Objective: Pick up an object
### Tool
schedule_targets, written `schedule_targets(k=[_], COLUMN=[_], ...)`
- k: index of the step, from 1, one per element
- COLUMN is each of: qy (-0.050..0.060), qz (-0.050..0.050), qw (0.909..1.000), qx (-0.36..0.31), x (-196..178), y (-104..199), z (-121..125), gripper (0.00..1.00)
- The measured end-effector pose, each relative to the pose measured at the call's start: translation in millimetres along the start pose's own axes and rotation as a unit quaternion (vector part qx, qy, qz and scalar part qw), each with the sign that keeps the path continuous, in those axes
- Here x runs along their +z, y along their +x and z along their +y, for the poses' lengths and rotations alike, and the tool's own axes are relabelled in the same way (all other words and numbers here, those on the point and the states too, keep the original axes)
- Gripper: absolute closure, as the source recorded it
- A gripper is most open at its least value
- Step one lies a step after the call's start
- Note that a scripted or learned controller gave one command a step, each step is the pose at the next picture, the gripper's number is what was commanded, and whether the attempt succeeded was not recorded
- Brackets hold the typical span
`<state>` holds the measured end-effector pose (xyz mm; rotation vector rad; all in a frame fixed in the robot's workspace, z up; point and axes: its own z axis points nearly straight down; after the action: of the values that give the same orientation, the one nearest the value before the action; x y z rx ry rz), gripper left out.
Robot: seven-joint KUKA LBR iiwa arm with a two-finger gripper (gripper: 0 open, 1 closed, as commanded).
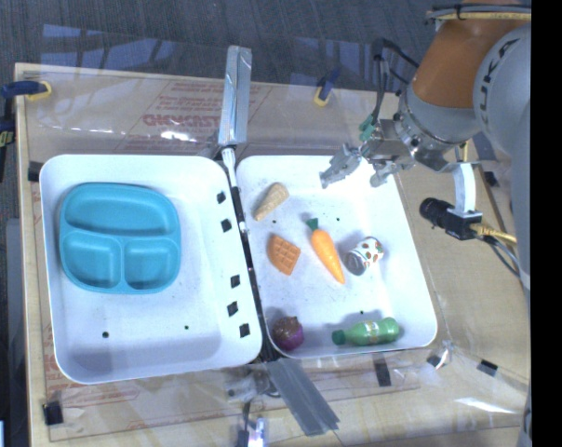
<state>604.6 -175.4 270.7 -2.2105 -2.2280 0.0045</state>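
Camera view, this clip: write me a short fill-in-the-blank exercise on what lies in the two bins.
1. The blue divided tray lies in the ____ bin.
2. The carrot lies between the waffle and the small ____.
3. The green bottle lies on its ____, near the right bin's front edge.
4. The gripper hangs over the ____ bin's back edge.

Missing words: left; can; side; right
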Motion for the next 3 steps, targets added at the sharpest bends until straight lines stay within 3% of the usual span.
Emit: schedule_targets(k=[1,2,3], qy=[0.001,0.001,0.003], qz=[0.000,0.001,0.002], qw=[0.9968,0.9902,0.9904], qx=[0.080,0.140,0.138], x=[139,180,170], y=[-33,-28,-28], z=[-49,-48,-48], gripper=[0.00,0.00,1.00])
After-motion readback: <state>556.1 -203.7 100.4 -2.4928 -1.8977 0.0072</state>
